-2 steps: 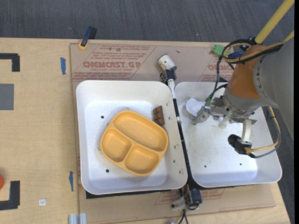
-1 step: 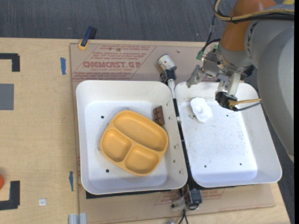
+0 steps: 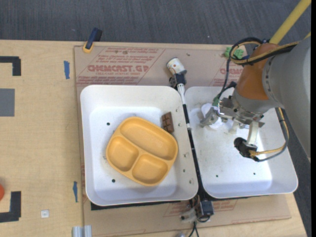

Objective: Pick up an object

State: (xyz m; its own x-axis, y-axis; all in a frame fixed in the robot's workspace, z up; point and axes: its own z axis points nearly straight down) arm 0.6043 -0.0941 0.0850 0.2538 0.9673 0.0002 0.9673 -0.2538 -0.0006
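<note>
Tray [image 3: 142,150] long axis upper-left to lower-right

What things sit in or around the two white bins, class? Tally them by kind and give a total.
White bins: 2
Yellow divided plate: 1
Brown block: 1
Total: 4

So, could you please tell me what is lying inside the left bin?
The left bin holds a yellow tray with three compartments and a small brown block at the tray's upper right. What is under the tray cannot be seen.
</note>
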